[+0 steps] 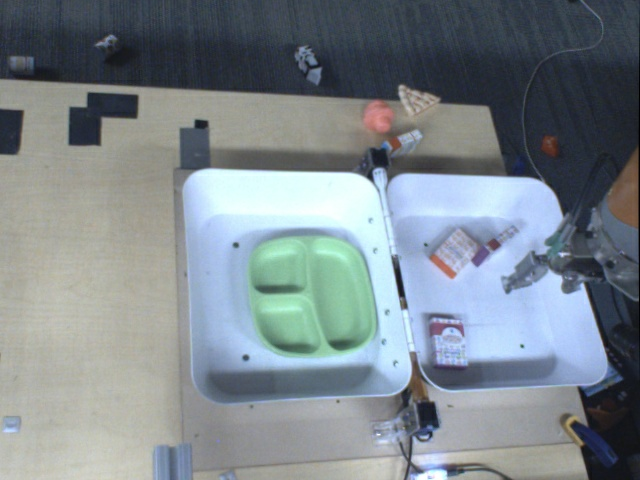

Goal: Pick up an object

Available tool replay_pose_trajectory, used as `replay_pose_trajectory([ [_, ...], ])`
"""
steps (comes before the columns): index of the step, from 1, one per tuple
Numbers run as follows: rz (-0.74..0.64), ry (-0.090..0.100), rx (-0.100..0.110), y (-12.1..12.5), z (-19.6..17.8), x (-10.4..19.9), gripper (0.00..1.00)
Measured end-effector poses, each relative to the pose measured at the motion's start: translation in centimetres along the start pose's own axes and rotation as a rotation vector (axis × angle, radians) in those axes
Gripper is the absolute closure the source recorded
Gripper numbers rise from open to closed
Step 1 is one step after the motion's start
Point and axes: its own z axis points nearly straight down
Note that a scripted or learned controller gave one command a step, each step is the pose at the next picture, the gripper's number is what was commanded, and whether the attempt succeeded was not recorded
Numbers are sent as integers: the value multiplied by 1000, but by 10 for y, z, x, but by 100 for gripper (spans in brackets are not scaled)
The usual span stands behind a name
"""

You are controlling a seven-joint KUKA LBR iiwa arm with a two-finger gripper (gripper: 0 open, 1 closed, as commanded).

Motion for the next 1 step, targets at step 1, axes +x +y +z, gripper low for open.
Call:
replay_pose_trajectory([
  [1, 2, 0, 1, 13, 129, -16, 0],
])
